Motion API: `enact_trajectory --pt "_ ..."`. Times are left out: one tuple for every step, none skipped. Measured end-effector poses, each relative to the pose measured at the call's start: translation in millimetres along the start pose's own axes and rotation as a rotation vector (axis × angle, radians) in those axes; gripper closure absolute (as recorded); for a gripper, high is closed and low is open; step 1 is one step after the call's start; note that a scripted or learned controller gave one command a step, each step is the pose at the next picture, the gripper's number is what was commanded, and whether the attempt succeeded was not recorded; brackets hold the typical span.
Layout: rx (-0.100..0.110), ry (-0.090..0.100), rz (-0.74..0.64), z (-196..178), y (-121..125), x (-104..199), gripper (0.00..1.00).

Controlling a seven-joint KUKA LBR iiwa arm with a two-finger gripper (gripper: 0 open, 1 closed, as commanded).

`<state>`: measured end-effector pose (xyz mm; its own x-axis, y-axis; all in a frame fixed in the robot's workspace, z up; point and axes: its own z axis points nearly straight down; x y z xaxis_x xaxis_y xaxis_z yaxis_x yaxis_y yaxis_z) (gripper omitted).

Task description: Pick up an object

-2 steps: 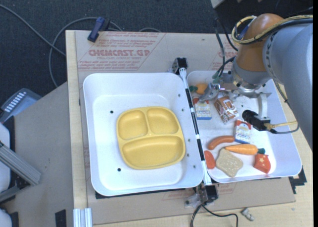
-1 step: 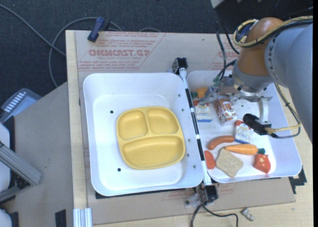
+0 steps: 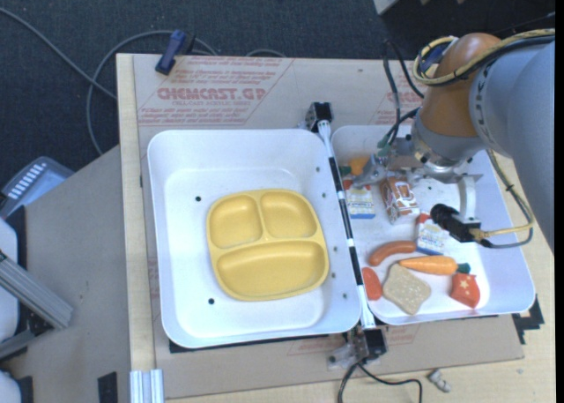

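glossy yellow three-section plate [image 3: 265, 243] in left bin [image 3: 167, 216]; smooth carrot [image 3: 429, 264] right

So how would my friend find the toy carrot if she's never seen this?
Look in the right-hand white bin, the one crowded with toy food, and go to the end nearest the camera. The carrot lies flat there, just below a curved reddish-brown sausage and above a tan slice of bread. It is the long, straight, bright orange piece with a small green tip.
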<state>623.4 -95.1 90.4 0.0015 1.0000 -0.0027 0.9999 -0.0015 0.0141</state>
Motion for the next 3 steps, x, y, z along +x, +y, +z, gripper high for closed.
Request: enact_trajectory --pt "0.006 0.001 -0.002 1.3 14.5 -3.7 0.0" --pt "0.02 0.002 -0.004 4.5 42.7 -0.1 0.0" --pt "0.016 0.002 -0.001 5.9 -10.6 -20.4 0.0"
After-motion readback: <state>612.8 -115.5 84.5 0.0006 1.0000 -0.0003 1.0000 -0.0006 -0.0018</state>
